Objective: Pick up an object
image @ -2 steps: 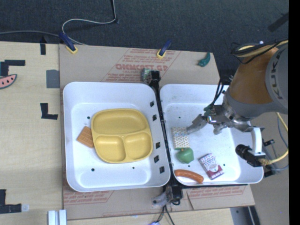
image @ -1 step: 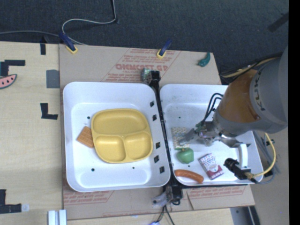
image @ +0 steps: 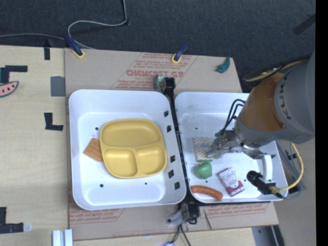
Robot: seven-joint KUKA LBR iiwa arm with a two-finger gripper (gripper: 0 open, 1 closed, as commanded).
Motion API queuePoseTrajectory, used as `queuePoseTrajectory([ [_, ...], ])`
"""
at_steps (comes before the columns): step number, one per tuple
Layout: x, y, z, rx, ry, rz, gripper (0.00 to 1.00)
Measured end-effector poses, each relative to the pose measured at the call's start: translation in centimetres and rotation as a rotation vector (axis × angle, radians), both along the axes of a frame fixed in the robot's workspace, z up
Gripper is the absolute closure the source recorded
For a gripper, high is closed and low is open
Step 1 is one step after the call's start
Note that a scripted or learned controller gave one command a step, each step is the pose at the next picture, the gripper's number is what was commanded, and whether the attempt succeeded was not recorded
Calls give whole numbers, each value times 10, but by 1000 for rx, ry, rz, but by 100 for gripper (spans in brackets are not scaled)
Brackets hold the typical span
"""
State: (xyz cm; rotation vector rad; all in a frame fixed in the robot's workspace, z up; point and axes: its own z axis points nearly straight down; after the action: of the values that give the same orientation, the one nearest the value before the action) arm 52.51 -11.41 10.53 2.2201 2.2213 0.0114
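- My hand [image: 218, 148] hangs low in the right bin [image: 225, 104], over the near edge of a small patterned packet [image: 202, 146]; whether it is apart or together I cannot tell.
- Just beside my hand, toward the bin's front, lies a green apple-like fruit [image: 203, 169].
- A sausage [image: 206, 191] lies by the front wall, below the fruit.
- A small red-and-white packet [image: 230, 181] lies to the right of the fruit, apart from it.
- My grey arm with its orange band [image: 262, 109] crosses the right bin's far side.
- The left bin [image: 84, 132] holds a yellow divided tray [image: 133, 147], with a tan cracker-like square [image: 93, 149] tucked at its left edge.
- Both bins stand on cardboard [image: 123, 65] over the counter [image: 31, 152].
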Motion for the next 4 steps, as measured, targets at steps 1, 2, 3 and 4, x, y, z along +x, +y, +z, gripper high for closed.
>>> queuePoseTrajectory([
  [1,-1,0,-1,1,4,0,0],
  [2,-28,11,-19,-7,-1,-1,0],
  [3,-28,10,-9,-8,-1,-2,100],
  [4,-28,10,-9,-8,-1,-2,0],
])
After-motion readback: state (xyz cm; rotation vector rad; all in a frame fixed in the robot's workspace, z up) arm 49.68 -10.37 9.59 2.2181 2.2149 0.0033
